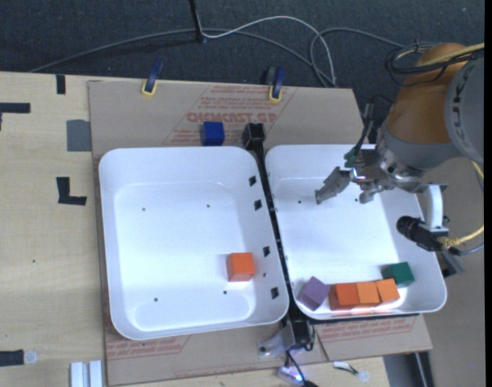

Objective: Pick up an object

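Orange and purple blocks line the near wall of your right-hand white bin (351, 216): small purple cube (313, 292), two orange cubes (356, 295), green cube (401, 274). Your two-finger gripper (343, 182) hangs above the far end, fingers spread, holding nothing. Favour the purple cube; it has space on its left.

I see two white bins (125, 216), an orange cube (241, 266) mid-frame, and a purple block (313, 293), orange blocks (364, 294) and green block (401, 274) lower right.
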Action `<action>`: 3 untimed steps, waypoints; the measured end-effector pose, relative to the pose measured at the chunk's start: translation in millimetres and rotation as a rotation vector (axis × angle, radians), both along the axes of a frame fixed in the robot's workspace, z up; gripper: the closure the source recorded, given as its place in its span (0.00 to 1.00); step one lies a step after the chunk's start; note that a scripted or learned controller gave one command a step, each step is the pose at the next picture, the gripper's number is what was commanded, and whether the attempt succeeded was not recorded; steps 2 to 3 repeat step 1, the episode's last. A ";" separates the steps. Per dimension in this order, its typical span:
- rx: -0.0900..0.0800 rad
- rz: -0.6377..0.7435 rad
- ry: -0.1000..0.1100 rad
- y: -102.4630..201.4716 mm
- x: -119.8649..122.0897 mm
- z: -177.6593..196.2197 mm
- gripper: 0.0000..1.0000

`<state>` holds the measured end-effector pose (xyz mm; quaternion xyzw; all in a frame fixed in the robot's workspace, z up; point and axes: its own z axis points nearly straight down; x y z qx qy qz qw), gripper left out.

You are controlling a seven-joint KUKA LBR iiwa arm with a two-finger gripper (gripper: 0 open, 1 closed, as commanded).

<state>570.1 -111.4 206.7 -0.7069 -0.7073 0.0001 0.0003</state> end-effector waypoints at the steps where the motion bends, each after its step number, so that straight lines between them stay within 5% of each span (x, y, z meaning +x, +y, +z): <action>1: 0.001 0.020 0.001 47.0 31.0 -19.0 0.00; 3: 0.001 0.020 0.001 47.0 31.0 -19.0 0.00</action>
